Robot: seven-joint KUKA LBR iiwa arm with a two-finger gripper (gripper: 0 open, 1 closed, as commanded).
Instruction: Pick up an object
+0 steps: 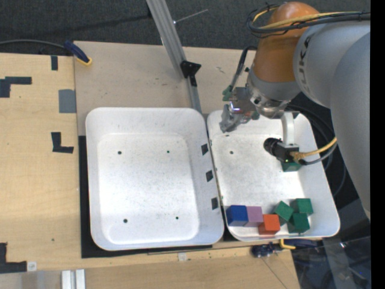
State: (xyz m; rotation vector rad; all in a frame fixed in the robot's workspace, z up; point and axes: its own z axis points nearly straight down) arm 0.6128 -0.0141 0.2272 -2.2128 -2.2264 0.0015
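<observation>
Several small blocks lie along the near edge of the right bin (240, 161): a blue block (237, 214), a pale purple block (254, 215), an orange block (271, 223) and three green blocks (295, 214) clustered at the right. My gripper (231, 120) hangs over the bin's far left corner, well away from the blocks. Nothing shows between its fingers. The grey arm with its orange band (277, 53) reaches in from the upper right.
The left bin (144, 173) lies beside the right one, with black clips along the shared edge. A grey metal pole (171, 38) slants down from the top to the bins' far junction. A black part with a green piece (283, 152) hangs over the right bin.
</observation>
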